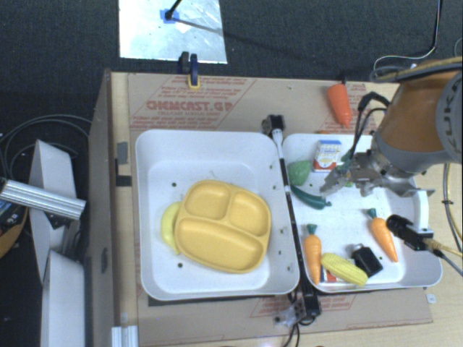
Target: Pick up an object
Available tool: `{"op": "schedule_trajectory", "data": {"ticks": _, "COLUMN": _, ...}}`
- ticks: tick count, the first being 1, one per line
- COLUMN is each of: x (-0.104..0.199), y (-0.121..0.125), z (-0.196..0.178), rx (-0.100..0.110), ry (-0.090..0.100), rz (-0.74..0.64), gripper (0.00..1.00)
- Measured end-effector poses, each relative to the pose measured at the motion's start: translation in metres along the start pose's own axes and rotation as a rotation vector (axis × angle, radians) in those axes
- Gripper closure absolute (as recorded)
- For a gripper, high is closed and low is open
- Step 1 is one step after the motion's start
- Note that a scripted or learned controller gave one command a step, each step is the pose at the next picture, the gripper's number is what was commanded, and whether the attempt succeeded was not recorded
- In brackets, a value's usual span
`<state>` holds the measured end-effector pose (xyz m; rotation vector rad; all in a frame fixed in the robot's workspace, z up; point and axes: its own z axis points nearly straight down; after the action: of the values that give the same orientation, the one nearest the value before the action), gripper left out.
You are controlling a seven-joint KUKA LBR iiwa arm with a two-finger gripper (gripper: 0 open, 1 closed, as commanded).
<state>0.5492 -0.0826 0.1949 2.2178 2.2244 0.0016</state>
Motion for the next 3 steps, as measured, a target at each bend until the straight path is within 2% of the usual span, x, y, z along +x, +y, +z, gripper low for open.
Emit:
{"op": "schedule_trajectory", "data": {"ticks": 1, "x": -0.056, "y": 0.018, "z": 0.045, "rx": 0.001, "ry": -0.001, "rz": 0.002, "gripper": 0.0}}
{"op": "schedule_trajectory", "data": {"ticks": 2, "x": -0.121, "y": -0.019, "z": 0.061, "rx": 0.0, "ry": -0.002, "rz": 0.004, "gripper": 0.0}}
{"op": "schedule_trajectory", "data": {"ticks": 3, "x": -0.112, "y": -0.037, "z": 0.089, "rx": 0.001, "ry": 0.0, "rz": 0.002, "gripper": 0.0}}
